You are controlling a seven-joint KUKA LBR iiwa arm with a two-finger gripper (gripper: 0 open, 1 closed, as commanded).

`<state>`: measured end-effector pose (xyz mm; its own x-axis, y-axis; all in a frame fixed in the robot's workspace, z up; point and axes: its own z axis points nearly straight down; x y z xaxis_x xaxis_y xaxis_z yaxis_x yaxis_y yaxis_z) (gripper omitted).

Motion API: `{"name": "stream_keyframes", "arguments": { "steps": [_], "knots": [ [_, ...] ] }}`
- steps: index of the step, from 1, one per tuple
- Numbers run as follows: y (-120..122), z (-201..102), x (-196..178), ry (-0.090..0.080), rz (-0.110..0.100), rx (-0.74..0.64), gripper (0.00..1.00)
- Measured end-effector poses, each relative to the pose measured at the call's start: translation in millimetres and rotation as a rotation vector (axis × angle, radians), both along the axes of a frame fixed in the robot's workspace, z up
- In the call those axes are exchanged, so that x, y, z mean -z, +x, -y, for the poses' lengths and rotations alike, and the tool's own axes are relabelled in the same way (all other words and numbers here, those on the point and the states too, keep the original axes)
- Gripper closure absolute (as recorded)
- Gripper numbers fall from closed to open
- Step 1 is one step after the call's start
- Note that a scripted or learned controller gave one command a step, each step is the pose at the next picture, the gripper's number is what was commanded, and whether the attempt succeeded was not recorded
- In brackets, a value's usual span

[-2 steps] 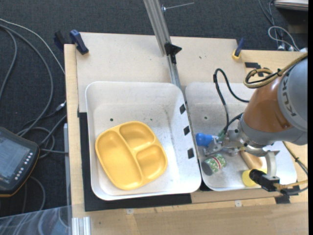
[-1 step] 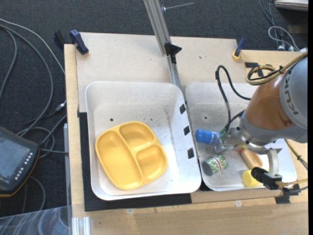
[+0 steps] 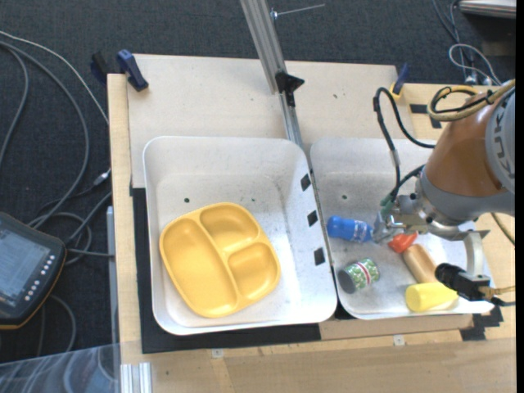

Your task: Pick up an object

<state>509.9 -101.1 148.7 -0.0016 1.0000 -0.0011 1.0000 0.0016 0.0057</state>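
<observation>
My gripper (image 3: 390, 223) hangs low in the right bin (image 3: 348, 166), under the orange band of the arm. It is just right of a blue bottle-like object (image 3: 347, 228) lying on its side and just above a small red-orange piece (image 3: 403, 241). A tan wooden cylinder (image 3: 420, 262) lies below that piece, with a yellow block (image 3: 431, 296) at the bin's front edge. A green and white can (image 3: 360, 273) lies on its side in front of the blue object. The wrist hides the spot under the gripper.
The left bin (image 3: 168, 158) holds a yellow divided plate (image 3: 219, 257) at its front left. A metal pole (image 3: 262, 23) slants down to the divider between the bins. Cables lie behind the right bin near the arm.
</observation>
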Motion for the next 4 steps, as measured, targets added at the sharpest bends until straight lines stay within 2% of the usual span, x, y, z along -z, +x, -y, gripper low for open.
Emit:
{"name": "stream_keyframes", "arguments": {
  "steps": [2,4],
  "knots": [
    [1,0,-75,0.0,0.0,0.0,1.0],
    [35,-115,-71,0.004,-0.005,-0.006,1.0]
  ]
}}
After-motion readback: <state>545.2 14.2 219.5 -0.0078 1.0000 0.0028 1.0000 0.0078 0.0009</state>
